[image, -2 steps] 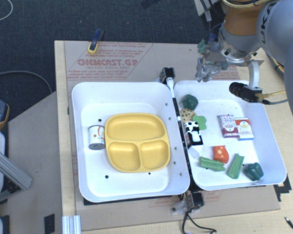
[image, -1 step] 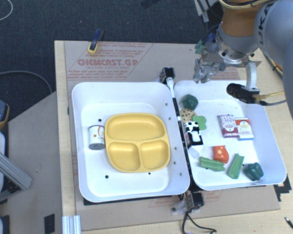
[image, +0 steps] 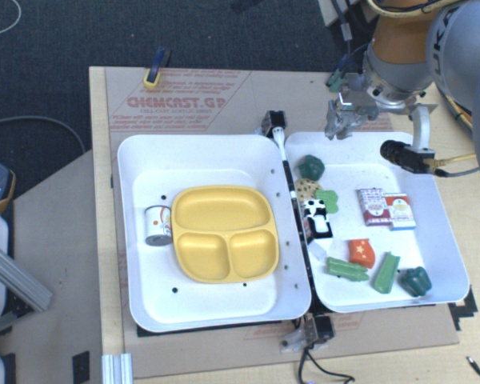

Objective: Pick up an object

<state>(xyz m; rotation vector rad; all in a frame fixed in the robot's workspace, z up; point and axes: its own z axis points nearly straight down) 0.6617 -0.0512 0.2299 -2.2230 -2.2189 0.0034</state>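
Note:
My gripper (image: 340, 125) hangs over the back left rim of the right bin (image: 444, 238), with nothing seen in it. Just below and left of it lies a dark green round piece (image: 310, 166). Further into that bin are a speckled beige piece (image: 305, 189), a small green piece (image: 327, 198), a black-and-white piece (image: 316, 214), two red-and-white boxes (image: 374, 204) (image: 401, 212), an orange-red piece (image: 362, 252), a green pickle (image: 346, 269), a green block (image: 386, 272) and a green pepper (image: 416, 281).
The left bin (image: 136, 174) holds a yellow divided plate (image: 224, 232) and a small can (image: 157, 225) to its left. A black clamp (image: 274, 122) sits at the back of the wall between the bins. A yellow-and-blue clip (image: 155, 70) lies on the board behind.

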